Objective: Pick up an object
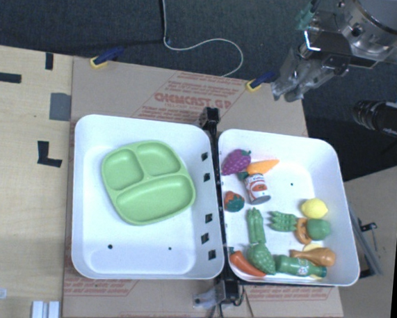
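Note:
The right bin [324,156] holds several toy foods: purple grapes [236,161], an orange carrot [263,166], a small red-labelled can [257,188], a yellow lemon [314,208], a green round fruit [319,229], green vegetables [256,225] and a brown drumstick [318,256]. My gripper [287,91] hangs high above the bench behind the right bin's far edge, well apart from every toy. Nothing shows between its fingers.
The left bin [81,248] bears a green three-compartment plate [147,181]. A black divider with clips [211,191] runs between the bins. A white cable [202,47] lies on the dark cloth behind, and yellow clamps [107,56] hold the cardboard.

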### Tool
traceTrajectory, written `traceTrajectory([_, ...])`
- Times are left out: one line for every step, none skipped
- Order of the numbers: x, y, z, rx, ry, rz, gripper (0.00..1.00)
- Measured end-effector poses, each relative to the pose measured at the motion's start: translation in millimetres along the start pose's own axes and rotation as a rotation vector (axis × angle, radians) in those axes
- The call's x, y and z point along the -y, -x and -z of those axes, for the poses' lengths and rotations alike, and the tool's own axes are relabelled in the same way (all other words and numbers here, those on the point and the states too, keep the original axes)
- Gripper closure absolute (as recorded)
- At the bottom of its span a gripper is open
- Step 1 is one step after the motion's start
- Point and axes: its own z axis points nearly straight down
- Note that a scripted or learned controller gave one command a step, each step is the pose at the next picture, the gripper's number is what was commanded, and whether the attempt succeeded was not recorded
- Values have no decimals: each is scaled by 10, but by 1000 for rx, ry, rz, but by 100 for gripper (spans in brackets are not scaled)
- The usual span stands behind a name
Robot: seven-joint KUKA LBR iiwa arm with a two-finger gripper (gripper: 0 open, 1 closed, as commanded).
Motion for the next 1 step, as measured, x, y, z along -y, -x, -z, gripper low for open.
traceTrajectory([627, 275, -20, -1, -9, 1, 100])
